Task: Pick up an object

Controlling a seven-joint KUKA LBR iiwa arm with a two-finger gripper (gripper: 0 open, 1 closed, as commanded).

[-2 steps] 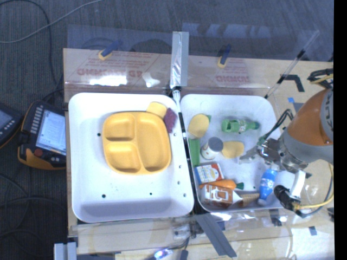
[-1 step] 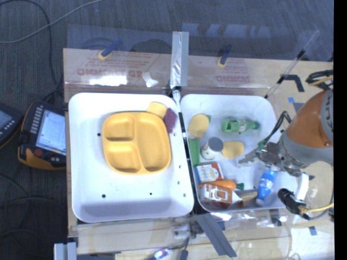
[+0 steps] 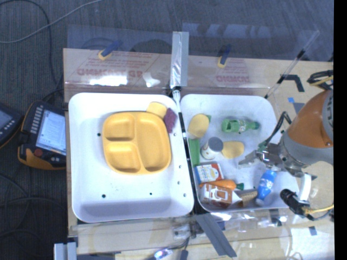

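— So, what have I got under the gripper (image 3: pixel 264 164)?

— One blue bottle (image 3: pixel 265 184), lying in the right bin (image 3: pixel 271 108) near its front right corner, just below the metal of the wrist. I can't tell from up here whether the fingers are apart or closed, or whether anything sits between them — the arm (image 3: pixel 314 129) covers that part.

— And around the bottle, counted?

— Beside it to the left, one orange-and-white carton (image 3: pixel 218 193) at the front wall, and one small red-and-white packet (image 3: pixel 208 172) just behind that. Further back I count two pale yellow pieces — one (image 3: pixel 233 149) mid-bin, one (image 3: pixel 198 124) near the divider — with one white bottle with a grey cap (image 3: pixel 211 147) between them. One green bottle (image 3: pixel 237 125) lies toward the back wall.

— The other side?

— The left bin (image 3: pixel 87 188) holds one yellow tray with three compartments (image 3: pixel 135 142). At its back right corner sit one small yellow block (image 3: pixel 157 109) and one purple item (image 3: pixel 171 120), both touching the tray's rim. Off the bench on the left, one teach pendant (image 3: pixel 44 136) rests on the floor.
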